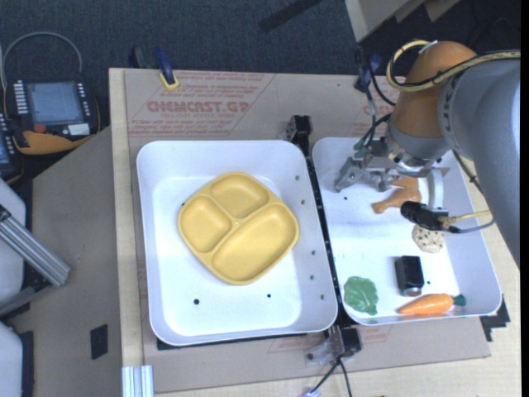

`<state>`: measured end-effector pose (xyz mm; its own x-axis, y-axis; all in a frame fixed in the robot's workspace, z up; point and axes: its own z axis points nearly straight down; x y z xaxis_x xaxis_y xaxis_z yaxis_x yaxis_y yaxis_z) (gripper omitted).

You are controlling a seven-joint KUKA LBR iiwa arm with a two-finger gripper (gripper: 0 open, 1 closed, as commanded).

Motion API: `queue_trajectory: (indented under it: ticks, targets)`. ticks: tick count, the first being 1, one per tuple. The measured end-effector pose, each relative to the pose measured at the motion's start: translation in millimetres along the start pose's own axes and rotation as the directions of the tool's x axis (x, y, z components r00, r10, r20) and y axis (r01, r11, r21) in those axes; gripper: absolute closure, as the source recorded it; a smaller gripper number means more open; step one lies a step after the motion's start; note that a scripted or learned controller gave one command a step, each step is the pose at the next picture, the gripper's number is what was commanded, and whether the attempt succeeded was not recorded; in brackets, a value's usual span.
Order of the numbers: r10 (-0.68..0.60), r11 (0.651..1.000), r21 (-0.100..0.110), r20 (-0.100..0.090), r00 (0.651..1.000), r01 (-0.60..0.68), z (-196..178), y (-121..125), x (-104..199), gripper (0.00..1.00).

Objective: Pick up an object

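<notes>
Pincer [370,172] hangs at the right white plastic bin's [479,259] far-left corner, over bare floor; its spread I cannot tell. Step: approach. Next, lower onto 1 piece, perhaps the tan wooden piece [398,198] just beside.

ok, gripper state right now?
Gripper: cannot be told from the camera view. It sits low over the right bin, near the tan object; nothing visibly held.

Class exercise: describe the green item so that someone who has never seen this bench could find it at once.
Start at the right bin, the one without the yellow plate. Go to its near left corner: the green item lies there, left of the carrot and black block. It is the one green, leafy-looking lump.
</notes>
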<state>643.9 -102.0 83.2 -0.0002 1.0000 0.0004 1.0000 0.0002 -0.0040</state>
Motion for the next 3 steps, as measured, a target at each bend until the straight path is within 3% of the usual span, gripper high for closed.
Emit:
queue_trajectory:
  ticks: [1,3]
  targets:
    - [0.000,1.000,-0.005,0.001,1.000,0.000,-12.6,1.1,0.0,1.00]
    - [-0.001,1.000,-0.009,0.002,1.000,0.001,-115.4,-3.6,9.5,1.00]
